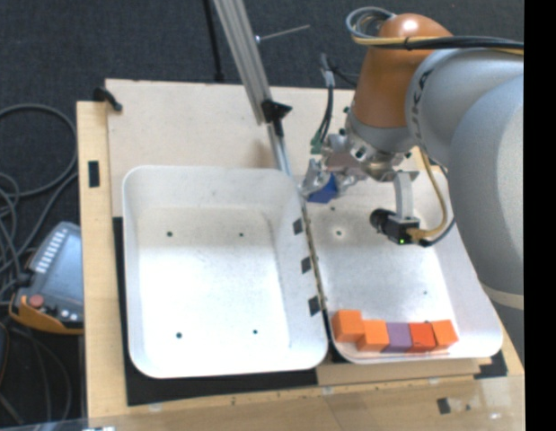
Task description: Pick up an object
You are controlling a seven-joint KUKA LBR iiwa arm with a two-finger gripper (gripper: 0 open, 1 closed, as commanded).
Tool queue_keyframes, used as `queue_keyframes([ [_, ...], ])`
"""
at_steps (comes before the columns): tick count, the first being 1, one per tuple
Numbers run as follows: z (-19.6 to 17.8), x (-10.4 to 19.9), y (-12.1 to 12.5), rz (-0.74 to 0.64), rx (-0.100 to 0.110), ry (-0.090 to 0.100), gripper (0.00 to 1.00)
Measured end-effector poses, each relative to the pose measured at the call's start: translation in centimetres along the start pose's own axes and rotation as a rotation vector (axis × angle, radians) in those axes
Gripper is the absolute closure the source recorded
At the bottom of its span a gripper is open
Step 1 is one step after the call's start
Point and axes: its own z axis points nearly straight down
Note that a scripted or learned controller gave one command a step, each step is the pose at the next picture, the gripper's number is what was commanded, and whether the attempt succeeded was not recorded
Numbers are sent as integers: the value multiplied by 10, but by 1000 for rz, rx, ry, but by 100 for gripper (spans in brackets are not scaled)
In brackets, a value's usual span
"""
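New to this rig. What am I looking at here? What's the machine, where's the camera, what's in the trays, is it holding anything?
It's one fixed camera above a bench, looking down at a slant. The big grey shape with the orange band is a robot arm reaching in from the right. At its tip is a two-finger gripper, hanging over the far edge of the right bin, near the divide between the bins.

On the bench sit two shallow white bins side by side: the left bin and the right bin. Along the near edge of the right bin lies a row of small blocks, orange ones with a purple one among them.

A small blue object shows at the gripper's tip and looks pinched there, though the view is too coarse to be certain. The job is simply to pick up an object.
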Motion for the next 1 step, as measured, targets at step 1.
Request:
queue_keyframes([
  [1,-41,53,-27,1,1,0,100],
])
